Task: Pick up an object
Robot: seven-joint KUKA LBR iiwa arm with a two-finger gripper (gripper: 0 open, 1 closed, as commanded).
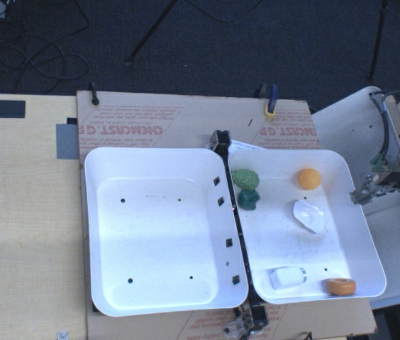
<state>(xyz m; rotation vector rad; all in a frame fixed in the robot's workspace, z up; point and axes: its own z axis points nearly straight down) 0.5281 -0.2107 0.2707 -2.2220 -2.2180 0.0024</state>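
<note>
Two shallow white plastic bins sit side by side on a cardboard sheet (186,122) printed in red, its inverted lettering seemingly reading "CHEMCAST". The right bin (367,250) holds an orange ball (309,178), a light green lump (245,178) touching a darker teal one (247,199), a glossy white rounded piece (309,216), a white block (287,277) and an orange disc (341,286). The left bin (90,225) shows dark holes. The gripper (371,188) sits beyond the right bin's rim; its opening cannot be told.

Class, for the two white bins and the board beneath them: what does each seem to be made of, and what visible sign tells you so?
White bins: probably moulded plastic, smooth, slightly glossy; rounded corners and soft sheen suggest it.
Board: seemingly cardboard, matte brown, with red printed lettering like packing carton.
</note>
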